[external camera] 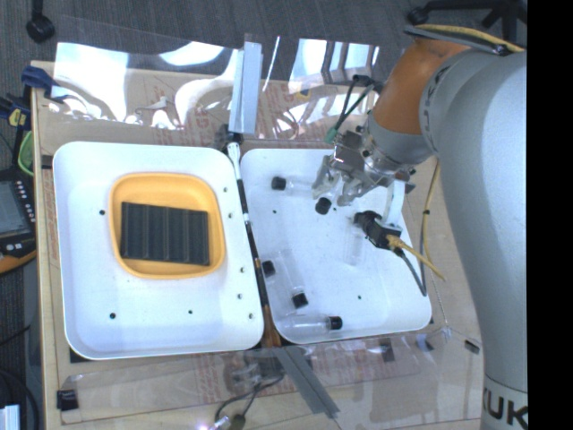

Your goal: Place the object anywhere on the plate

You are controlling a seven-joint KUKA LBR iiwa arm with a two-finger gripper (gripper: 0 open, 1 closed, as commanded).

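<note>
Gripper (345,182) hovers over right bin (407,307), can't tell finger state. Clear vials (313,325) scattered below, plate (166,227) in left bin (81,316). Risk: slick vial rolls, slips out.

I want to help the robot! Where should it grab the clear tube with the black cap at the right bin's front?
Probably its clear middle, from straight above: the tube lies flat along the right bin's front wall, so pinching across its thin body suits.
</note>
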